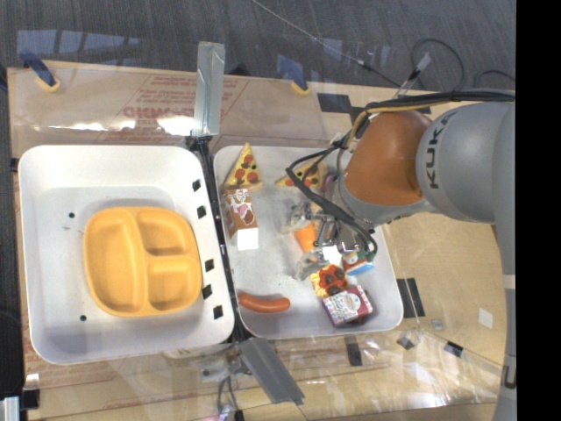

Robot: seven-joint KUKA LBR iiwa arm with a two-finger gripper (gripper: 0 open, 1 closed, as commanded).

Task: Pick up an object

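A: From the camera view, what lies under the grey arm (456, 160) with orange band?

B: Right white bin (263, 318), with small toy food: a small orange carrot-like piece (305, 236) just beside the gripper (323, 246), a red-brown sausage (264, 303) near the front wall, a pizza slice (243, 168) at the back.

A: State of the jaws?

B: Cannot tell, hidden under the wrist.

A: Handling?

B: Probably light, stiff plastic, a bit slippery. Best taken across the narrow sides. In the left white bin (53, 169), a yellow divided tray (140, 260).

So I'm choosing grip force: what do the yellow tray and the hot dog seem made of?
Yellow tray: probably hard moulded plastic, smooth with a soft sheen and rounded compartment ridges. Hot dog: seemingly toy plastic or rubber, glossy with uniform colour; hardness unclear.
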